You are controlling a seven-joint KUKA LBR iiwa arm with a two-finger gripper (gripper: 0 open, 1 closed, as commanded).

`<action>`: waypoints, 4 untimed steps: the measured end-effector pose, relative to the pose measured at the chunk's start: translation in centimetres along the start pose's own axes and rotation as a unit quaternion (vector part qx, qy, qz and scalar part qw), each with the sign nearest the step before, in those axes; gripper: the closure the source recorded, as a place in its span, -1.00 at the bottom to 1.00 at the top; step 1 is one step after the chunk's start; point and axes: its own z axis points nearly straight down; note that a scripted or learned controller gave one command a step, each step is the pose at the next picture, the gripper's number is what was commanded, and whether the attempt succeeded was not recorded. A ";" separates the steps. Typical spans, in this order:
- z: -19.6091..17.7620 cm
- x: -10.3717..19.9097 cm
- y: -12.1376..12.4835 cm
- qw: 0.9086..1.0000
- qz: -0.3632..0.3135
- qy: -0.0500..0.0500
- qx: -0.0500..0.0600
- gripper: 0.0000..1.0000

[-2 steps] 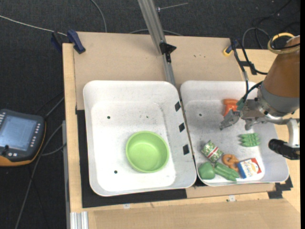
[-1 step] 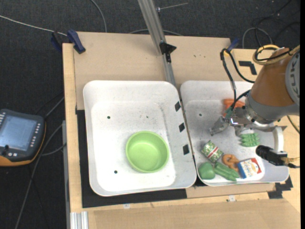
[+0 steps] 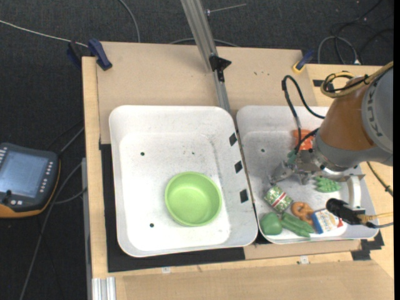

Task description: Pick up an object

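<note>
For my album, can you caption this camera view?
Robot arm's gripper lowered into the right bin among small objects; a green bowl sits in the left bin.

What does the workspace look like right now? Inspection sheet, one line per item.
Surface: wooden bench bearing two white bins side by side.
Job's things: right bin holds a small can, green toys, an orange piece and a white-blue item, crowded at its near edge.
Clutter: green bowl in left bin.
Grippers: gripper low inside right bin, above the pile; finger state unclear.
Cables: black cable running to the wrist; more on the floor.
Surroundings: teach pendant on dark carpet, left of the bench.
</note>
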 end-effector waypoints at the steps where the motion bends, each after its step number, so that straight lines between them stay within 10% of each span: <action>1: -1.2 0.0 0.1 1.000 0.000 0.000 -0.002 1.00; 4: -15.2 0.0 -0.3 1.000 0.000 -0.001 -0.004 1.00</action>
